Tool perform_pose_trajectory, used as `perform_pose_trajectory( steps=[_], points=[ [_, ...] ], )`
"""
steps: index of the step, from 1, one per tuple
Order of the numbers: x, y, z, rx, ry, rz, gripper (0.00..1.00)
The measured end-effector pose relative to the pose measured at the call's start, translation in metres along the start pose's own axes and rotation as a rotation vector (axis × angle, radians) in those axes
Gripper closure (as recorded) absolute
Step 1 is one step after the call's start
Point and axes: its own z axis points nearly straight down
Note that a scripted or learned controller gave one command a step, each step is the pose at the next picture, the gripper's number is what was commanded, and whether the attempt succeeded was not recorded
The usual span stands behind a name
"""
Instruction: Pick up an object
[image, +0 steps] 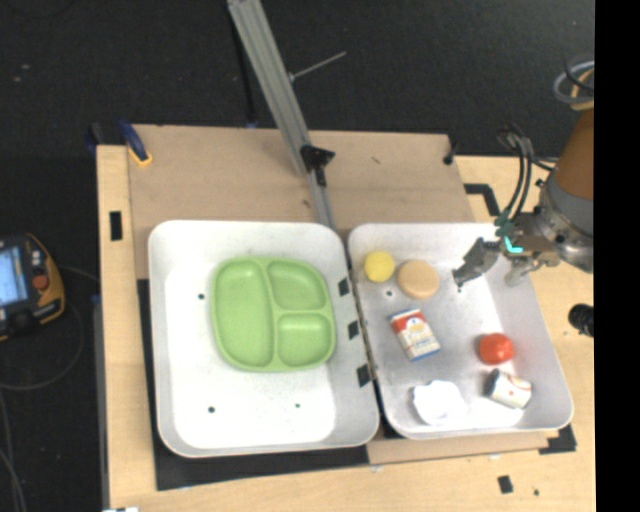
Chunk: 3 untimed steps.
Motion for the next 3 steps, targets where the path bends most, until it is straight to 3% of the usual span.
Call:
perform_pose_trajectory(
  steps=[1,3],
  points=[
    [0.0,0.0,-0.001,-0.001,0.0,0.0,0.0],
    [0.0,0.013,0.117,0.004,-0.002,0.002,0.0]
  ],
)
